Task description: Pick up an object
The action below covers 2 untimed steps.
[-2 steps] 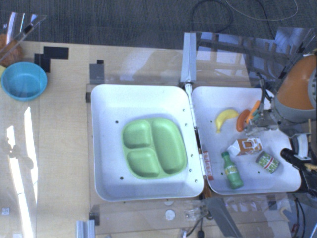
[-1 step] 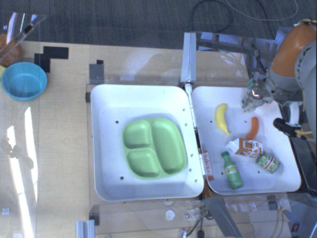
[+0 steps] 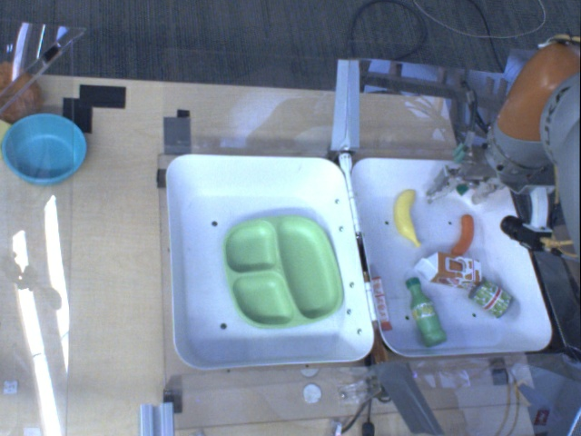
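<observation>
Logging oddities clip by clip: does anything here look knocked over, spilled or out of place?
Nothing spilled or broken. In the right bin, the green bottle and the small can lie on their sides, loose among the banana, sausage and small carton. The green divided tray sits flat in the left bin.

A pale wooden bench (image 3: 100, 271) fills the near and left part of the scene. Beyond its far edge lies dark grey carpet (image 3: 227, 21), with a thin cable (image 3: 472, 7) looping at far right. A blue bowl (image 3: 44, 148) sits at the bench's far left.
</observation>
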Each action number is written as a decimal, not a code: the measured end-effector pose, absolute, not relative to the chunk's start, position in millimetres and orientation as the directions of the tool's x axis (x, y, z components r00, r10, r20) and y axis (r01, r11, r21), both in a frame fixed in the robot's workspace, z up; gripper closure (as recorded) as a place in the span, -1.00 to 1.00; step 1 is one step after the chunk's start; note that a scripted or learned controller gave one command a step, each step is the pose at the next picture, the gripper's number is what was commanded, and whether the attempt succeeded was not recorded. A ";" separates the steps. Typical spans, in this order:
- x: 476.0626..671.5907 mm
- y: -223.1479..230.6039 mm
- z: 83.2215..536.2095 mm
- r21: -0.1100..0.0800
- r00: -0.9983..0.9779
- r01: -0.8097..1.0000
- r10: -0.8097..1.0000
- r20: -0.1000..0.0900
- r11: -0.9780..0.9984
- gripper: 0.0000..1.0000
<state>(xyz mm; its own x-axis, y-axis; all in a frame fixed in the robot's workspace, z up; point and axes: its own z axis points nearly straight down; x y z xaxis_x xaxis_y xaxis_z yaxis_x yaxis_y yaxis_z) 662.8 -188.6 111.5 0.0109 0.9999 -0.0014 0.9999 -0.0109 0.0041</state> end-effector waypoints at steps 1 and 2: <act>650.4 -145.6 86.5 -0.002 -0.173 0.985 0.985 0.000 0.173 -1.00; 638.2 -90.7 90.4 0.012 -0.279 0.960 0.960 -0.011 0.279 -1.00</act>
<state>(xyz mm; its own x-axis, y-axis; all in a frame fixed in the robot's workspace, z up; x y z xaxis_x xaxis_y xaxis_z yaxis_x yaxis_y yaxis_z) 638.2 -90.7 90.4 -0.2792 0.9602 -0.0106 0.9601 0.2793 0.0118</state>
